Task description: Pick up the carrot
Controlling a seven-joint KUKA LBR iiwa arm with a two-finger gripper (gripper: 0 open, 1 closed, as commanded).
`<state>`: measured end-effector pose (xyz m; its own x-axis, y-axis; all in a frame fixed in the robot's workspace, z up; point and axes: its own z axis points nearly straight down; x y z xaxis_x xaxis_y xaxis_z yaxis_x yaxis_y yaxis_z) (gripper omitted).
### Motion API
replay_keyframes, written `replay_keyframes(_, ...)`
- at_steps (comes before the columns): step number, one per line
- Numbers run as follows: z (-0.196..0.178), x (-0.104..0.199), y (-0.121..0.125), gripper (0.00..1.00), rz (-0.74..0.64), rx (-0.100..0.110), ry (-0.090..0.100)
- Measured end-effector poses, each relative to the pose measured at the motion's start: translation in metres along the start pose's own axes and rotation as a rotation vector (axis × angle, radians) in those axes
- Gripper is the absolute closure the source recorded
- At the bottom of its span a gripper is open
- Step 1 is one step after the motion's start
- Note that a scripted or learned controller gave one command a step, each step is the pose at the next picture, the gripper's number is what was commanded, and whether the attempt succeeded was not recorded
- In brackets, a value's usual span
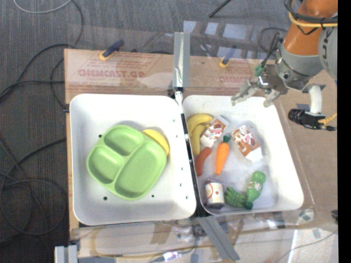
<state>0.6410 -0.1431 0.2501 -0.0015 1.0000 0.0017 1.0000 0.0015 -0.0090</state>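
The fingers (258, 93) are spread apart and hold nothing, above the right white bin's (289, 147) far rim. The small orange plastic carrot (221, 156) lies mid-bin beside a red sausage (203, 160); descend centred, straddling its width.

A grey arm (323, 43) with a rounded orange band (312, 21) above the wrist, thin black cables alongside, ends in a pale metal two-finger gripper (255, 93).

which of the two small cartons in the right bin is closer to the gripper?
The carton right of the carrot; it lies nearer the gripper than the carton beside the bananas.
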Motion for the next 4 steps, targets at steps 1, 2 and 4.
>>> replay_keyframes(1, 0.096, 0.034, -0.046, 0.00, -0.246, 0.000, 0.001)
replay_keyframes(2, 0.163, 0.031, -0.108, 0.00, -0.502, -0.016, -0.005)
replay_keyframes(4, 0.066, 0.059, -0.124, 1.00, -0.641, 0.003, 0.008)
